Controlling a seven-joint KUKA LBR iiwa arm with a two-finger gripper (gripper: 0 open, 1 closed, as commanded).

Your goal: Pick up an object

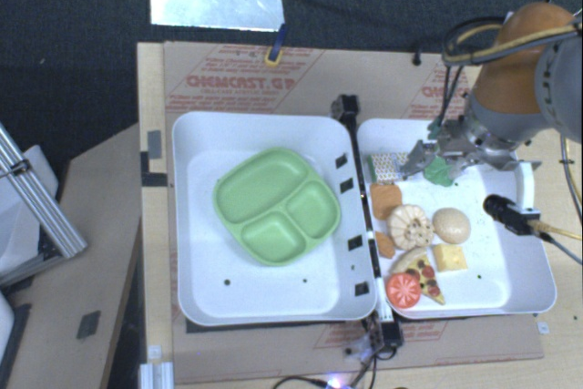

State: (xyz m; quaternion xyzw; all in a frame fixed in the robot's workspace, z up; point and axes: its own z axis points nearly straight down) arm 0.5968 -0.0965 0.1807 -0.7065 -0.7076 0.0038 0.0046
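The scene was viewed from one fixed camera set above the bench (109, 187), looking down at a slant. Both white bins were framed whole, the left bin (196, 287) and right bin (528, 287), from moderately far, with dark floor beyond.

A small green object (440, 170) sits in the upper middle of the right-hand bin (528, 287), toward the right of the frame, right at the end effector (435, 161); whether it is gripped cannot be told. Below it, at the bin's left side, lies a cluster of toy foods: a dotted white packet (386, 166), an orange piece (386, 198), a ribbed cream garlic bulb (409, 226), a pale round bun (451, 225), a yellow cheese cube (449, 258), a pizza slice (424, 273) and a red tomato (404, 290).
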